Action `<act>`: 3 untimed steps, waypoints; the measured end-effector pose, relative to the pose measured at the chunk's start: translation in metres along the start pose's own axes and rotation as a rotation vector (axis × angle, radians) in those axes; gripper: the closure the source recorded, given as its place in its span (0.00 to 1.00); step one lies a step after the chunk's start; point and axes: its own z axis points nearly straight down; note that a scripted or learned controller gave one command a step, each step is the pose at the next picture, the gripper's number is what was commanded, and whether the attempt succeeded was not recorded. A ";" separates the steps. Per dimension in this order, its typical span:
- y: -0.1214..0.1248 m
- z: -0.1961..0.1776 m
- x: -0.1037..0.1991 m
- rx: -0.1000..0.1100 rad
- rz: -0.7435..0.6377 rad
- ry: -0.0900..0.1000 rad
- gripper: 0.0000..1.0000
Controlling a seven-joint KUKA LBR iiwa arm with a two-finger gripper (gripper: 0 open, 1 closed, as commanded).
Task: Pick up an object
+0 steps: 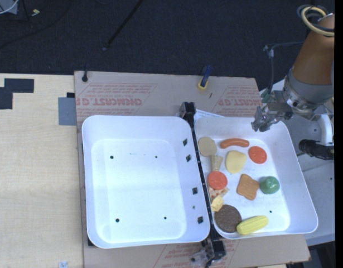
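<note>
The right bin (296, 175) holds several toy foods: a hot dog (234, 143), a red tomato slice (257, 155), a yellow piece (235, 162), a beige mushroom (208, 148), a red disc (217, 180), a toast piece (247, 186), a green ball (269, 185), a brown patty (228, 217) and a corn cob (252, 224). My gripper (261, 123) hangs above the bin's far right corner, up and to the right of the hot dog. Nothing shows between its fingers.
The left bin (90, 166) stands beside the right one, split from it by a black clip strip (196, 172). Both rest on a cardboard sheet (132, 96). A blue and yellow clamp (204, 78) sits at the cardboard's far edge.
</note>
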 end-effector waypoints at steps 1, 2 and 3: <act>0.016 -0.155 0.058 -0.007 -0.004 0.000 1.00; 0.026 -0.298 0.080 -0.004 -0.001 -0.001 1.00; 0.020 -0.287 0.012 0.012 0.005 0.000 1.00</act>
